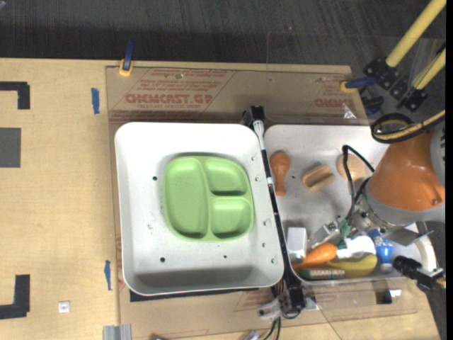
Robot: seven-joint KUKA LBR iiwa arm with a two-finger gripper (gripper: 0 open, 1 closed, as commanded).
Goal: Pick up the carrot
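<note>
Carrot (320,253) lies in the right bin (311,144) beside the gripper (345,234) (grip state: cannot tell). Board (170,91) reads "CHEMCAST GP".

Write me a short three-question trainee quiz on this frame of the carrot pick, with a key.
1. True or false: the carrot lies in the left bin.
2. Which item sits in the left bin? A) a banana B) the green divided plate C) a bread roll
3. Fill in: the arm stands over the ____ bin.

Key
1. False. The carrot lies near the front edge of the right bin, beside the banana.
2. B.
3. Right. The arm reaches in above that bin's right half; the carrot lies on the bin floor.
</note>
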